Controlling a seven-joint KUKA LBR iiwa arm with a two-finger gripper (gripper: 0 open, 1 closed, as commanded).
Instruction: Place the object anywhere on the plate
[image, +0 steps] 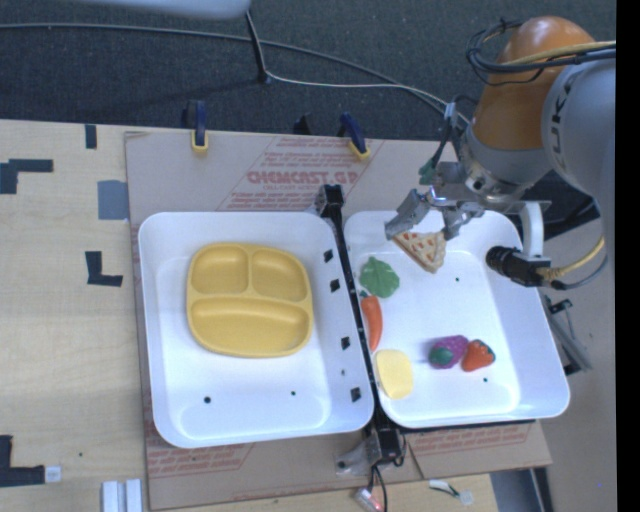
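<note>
A yellow divided plate (248, 298) lies in the left white bin (170, 400). In the right bin (520, 380), near its far edge, lies a toy pizza slice (424, 250), tan with red spots. My gripper (430, 222) hangs right over that slice with its two fingers spread wide, one on each side of the slice's far edge. The slice looks to rest on the bin floor, not clamped between them.
The right bin also holds a green leafy toy (379, 277), an orange carrot (372, 322), a pale yellow piece (394, 374), purple grapes (448, 350) and a red strawberry (479, 355). A black divider (345, 300) runs between the bins.
</note>
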